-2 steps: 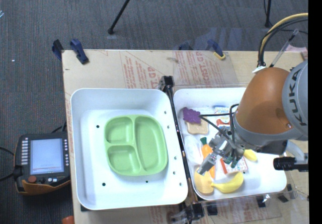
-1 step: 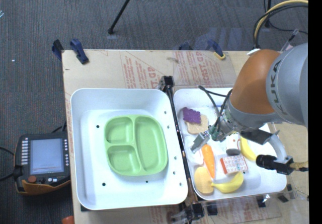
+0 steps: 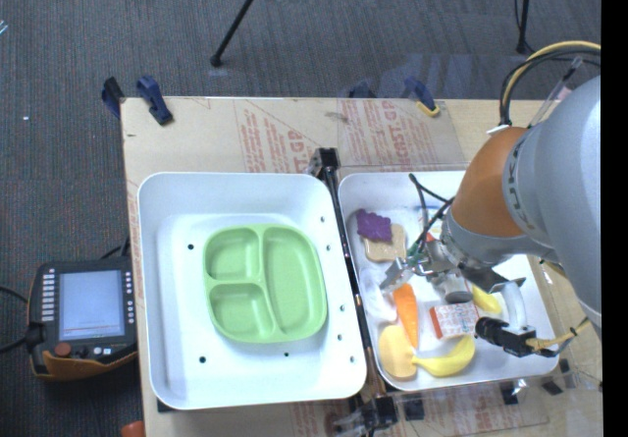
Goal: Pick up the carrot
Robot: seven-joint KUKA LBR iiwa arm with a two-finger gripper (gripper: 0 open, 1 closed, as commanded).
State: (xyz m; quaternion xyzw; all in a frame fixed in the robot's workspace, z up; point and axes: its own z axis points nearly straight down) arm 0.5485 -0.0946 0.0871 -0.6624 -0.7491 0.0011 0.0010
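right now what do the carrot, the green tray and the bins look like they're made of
Carrot: likely moulded plastic toy food; even orange, smooth matte skin.
Green tray: looks like plastic; uniform pale green, three moulded compartments, soft sheen.
Bins: probably thin formed plastic; glossy white, rounded corners.

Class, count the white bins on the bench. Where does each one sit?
2: the left bin holds a green tray; the right bin holds the carrot and other food.

carrot (image 3: 405,312): orange, just below the gripper (image 3: 397,274)
tray (image 3: 265,282): pale green, well left of the gripper
banana (image 3: 446,358): yellow, below the gripper
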